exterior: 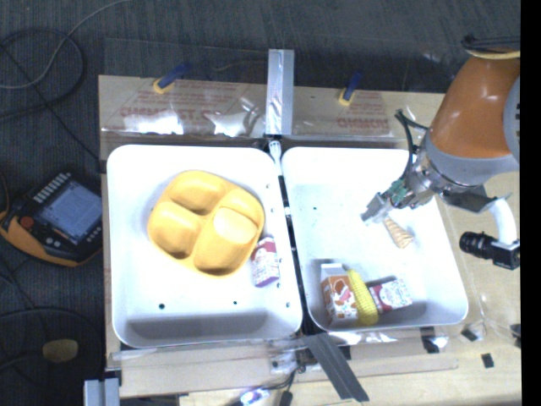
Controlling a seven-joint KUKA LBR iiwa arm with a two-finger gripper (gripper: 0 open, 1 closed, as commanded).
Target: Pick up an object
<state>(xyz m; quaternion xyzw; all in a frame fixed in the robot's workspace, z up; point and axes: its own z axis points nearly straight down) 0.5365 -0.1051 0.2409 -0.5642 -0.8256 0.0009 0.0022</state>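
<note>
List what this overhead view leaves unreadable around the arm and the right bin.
- Tool: small and blurred in the camera view; finger state unclear.
- Tan object beside it: too small to identify.
- Cartons with yellow corn cob: labels too small to read.
- Arm: cut off by right edge.

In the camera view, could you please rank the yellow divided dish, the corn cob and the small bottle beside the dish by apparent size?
1. Yellow divided dish, clearly largest.
2. Corn cob and small bottle: look alike, so unranked.
</note>
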